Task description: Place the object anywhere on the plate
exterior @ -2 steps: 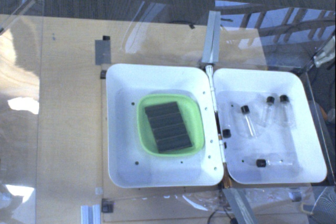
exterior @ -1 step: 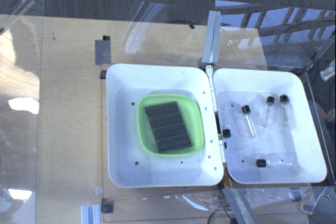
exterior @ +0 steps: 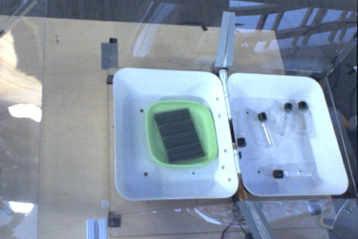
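Observation:
A light green square plate [exterior: 208, 120] sits in the left white bin [exterior: 128, 137]. A dark grey ribbed rectangular block [exterior: 178, 135] lies flat on the plate, slightly turned. In the right white bin [exterior: 327, 137] lie several clear vials with black caps: one [exterior: 265, 127] at the left, two [exterior: 285, 116] [exterior: 304, 115] near the back, and one [exterior: 288, 174] lying sideways at the front.
A grey metal bar [exterior: 225, 42] runs back from the seam between the bins. A small dark bracket [exterior: 109, 54] is fixed to the wooden bench [exterior: 61, 120] behind the left bin. Clear panels catch reflections on both sides.

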`<state>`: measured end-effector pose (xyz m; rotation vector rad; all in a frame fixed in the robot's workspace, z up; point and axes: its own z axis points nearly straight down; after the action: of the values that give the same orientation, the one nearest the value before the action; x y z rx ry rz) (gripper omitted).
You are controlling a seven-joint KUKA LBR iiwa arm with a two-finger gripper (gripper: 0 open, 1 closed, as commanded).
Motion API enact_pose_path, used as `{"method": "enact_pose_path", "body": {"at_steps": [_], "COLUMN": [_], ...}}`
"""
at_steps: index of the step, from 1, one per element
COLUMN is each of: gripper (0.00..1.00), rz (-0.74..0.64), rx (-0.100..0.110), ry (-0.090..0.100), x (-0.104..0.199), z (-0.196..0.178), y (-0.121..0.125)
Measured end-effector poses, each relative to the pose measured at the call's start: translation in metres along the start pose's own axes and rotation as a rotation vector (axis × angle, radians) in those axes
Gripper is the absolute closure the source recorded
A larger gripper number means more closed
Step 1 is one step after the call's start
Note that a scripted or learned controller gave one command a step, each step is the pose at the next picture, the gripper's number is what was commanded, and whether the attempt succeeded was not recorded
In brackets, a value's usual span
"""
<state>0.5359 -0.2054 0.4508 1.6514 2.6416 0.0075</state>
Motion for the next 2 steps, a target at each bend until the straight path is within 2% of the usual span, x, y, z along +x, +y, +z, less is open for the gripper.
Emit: {"method": "enact_pose_path", "body": {"at_steps": [1, 2], "gripper": [1.0, 1.0], "rz": [-0.085, -0.114], "rx": [0.011, 0.012], "ry": [0.016, 0.018], "x": [0.099, 0.15], "z": [0.103, 0.233], "y": [0.026, 0.063]}}
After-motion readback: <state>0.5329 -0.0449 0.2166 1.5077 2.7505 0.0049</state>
